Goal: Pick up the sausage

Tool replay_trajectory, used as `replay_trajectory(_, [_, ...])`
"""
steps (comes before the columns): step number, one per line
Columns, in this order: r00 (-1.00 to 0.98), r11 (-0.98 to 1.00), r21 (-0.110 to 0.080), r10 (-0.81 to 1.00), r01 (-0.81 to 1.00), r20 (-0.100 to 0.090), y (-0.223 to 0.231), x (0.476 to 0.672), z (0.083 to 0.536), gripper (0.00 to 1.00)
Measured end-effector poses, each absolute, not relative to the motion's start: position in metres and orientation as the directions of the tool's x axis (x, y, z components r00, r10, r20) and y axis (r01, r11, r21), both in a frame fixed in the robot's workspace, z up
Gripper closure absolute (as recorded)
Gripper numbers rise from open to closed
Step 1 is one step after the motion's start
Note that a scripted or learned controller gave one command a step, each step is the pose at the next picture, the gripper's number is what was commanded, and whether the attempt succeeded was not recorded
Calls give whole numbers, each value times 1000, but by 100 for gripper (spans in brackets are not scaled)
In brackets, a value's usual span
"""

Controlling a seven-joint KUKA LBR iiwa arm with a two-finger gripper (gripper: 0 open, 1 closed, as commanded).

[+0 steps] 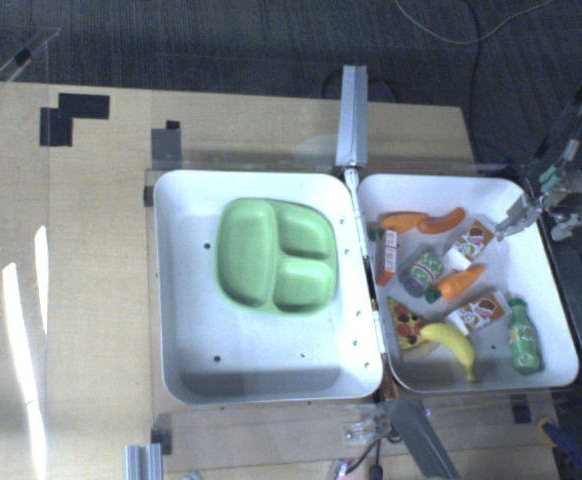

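The left bin [171, 298] carries a green divided tray [276, 256], set toward its far side. The right bin [561, 358] is crowded. The sausage [441, 221] lies near its far edge, about midway along. Its long axis runs roughly left to right, the right end tipped a little toward the far edge. Its left end touches or nearly touches an orange carrot-like piece [402, 222], and a small carton [470, 240] sits just beside it on the near side. A can [423, 269], a carrot [460, 281], a banana [451, 344] and a green bottle [523, 337] lie nearer. The gripper [516, 218] hangs over the bin's far right corner, right of the sausage; whether its fingers are apart or together I cannot tell. The likely failure is a crowded grasp: closing along the axis would slip off the rounded ends, and the neighbours could be caught or pushed instead.
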State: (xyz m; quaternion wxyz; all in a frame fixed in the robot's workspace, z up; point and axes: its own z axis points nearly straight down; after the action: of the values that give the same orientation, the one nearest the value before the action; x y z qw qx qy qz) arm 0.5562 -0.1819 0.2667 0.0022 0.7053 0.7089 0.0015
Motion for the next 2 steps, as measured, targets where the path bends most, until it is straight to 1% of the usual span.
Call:
replay_trajectory(1, [138,-138,6,990,990,-1,-191,558,295,0])
replay_trajectory(2, [62,-62,4,998,998,0,-145,604,196,0])
